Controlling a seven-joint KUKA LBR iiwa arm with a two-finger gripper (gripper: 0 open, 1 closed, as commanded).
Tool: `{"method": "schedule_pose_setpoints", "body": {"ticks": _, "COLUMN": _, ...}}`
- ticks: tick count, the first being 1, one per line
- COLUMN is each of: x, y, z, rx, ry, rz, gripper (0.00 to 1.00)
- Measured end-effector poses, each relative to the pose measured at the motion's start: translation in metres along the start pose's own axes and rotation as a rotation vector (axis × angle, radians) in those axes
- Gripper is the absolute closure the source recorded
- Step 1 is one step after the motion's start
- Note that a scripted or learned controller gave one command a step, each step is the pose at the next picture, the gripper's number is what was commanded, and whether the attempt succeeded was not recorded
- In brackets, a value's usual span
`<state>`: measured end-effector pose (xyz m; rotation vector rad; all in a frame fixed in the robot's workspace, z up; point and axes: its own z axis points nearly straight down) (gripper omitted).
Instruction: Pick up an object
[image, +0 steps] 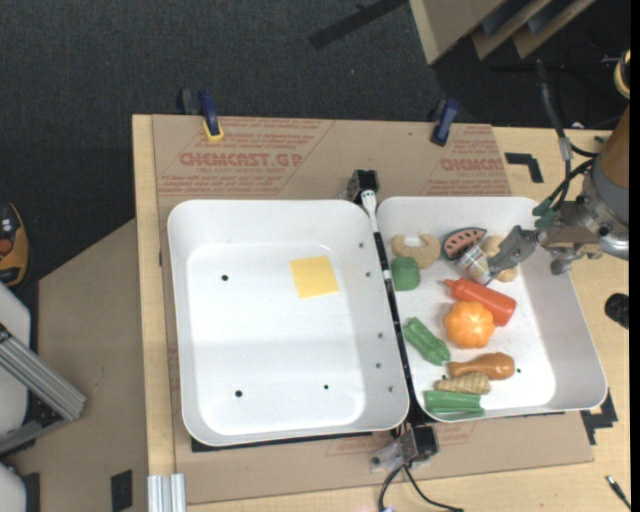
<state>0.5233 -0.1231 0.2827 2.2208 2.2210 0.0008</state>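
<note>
The bench board (300, 150) under me was brown, printed in red, and it carried two shallow white bins side by side. The left bin (200, 300) was the bigger spread of bare white, and it held a single flat yellow square (314, 277) lying toward its far middle.

The right bin (570, 340) held everything else. Near its centre sat an orange round fruit (469, 324), with a red pepper-like piece (486, 299) just beyond it, the two touching or nearly so. Close to the divider lay a dark green pod (427, 341) and, further back, a small green lump (405, 273). At the near edge a long green piece (453, 403) lay flat, a pale ridged piece (462, 384) just beyond it, and a brown drumstick shape (484, 366) beyond that. At the far side were a beige curved piece (416, 248) and a watermelon slice (464, 241).

My gripper (497, 262) reached in from the right, low over the far part of the right bin, its tip at a small silvery object (473, 264) beside the watermelon slice. I could not tell how far my fingers were parted, nor whether they had hold of anything.
</note>
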Motion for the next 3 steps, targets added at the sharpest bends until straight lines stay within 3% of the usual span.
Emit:
{"method": "schedule_pose_setpoints", "body": {"ticks": 1, "x": 0.012, "y": -0.015, "z": 0.195, "rx": 0.010, "ry": 0.004, "rz": 0.002, "gripper": 0.00}}
{"method": "schedule_pose_setpoints", "body": {"ticks": 2, "x": 0.010, "y": -0.012, "z": 0.177, "rx": -0.002, "ry": -0.001, "rz": 0.003, "gripper": 1.00}}
{"method": "schedule_pose_setpoints", "body": {"ticks": 3, "x": 0.084, "y": 0.046, "z": 0.093, "rx": -0.011, "ry": 0.001, "rz": -0.009, "gripper": 1.00}}
